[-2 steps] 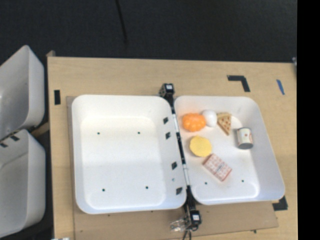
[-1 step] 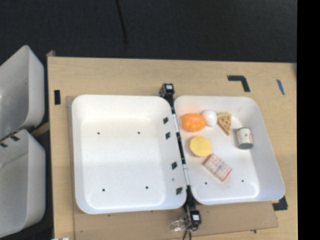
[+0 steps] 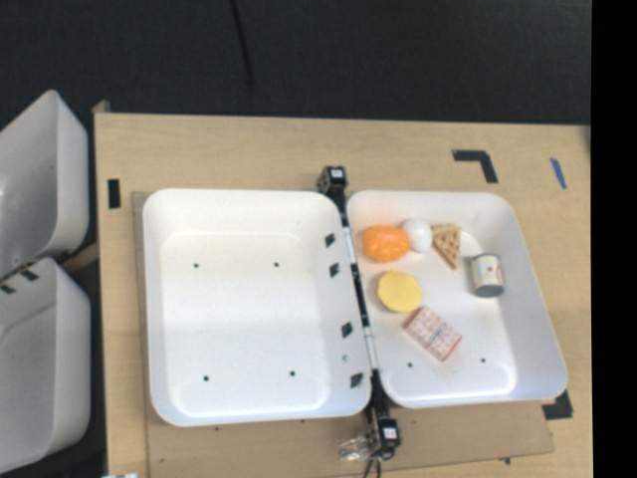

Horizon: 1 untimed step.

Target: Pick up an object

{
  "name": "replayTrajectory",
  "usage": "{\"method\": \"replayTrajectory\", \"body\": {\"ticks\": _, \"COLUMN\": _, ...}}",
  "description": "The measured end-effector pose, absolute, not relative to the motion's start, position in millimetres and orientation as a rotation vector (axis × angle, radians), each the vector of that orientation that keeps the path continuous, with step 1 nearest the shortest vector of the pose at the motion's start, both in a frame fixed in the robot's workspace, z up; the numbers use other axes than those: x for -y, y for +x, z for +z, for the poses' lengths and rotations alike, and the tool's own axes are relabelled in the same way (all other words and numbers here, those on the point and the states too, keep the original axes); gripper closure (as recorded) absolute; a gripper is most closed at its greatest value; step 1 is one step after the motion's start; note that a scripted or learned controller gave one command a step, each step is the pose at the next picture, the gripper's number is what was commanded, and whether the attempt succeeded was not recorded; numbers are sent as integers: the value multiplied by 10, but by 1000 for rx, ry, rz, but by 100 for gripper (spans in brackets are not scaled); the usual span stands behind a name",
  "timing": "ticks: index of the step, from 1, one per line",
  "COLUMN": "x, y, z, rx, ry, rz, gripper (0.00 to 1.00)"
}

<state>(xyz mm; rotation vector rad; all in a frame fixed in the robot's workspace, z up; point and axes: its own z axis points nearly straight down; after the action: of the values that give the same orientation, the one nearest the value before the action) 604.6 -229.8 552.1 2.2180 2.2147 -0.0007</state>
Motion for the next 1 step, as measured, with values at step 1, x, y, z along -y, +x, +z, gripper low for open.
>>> {"method": "replayTrajectory", "body": {"ticks": 1, "x": 2282, "y": 6603, "z": 5522, "rx": -2219, "ry": 2212, "rz": 2, "gripper": 100}}
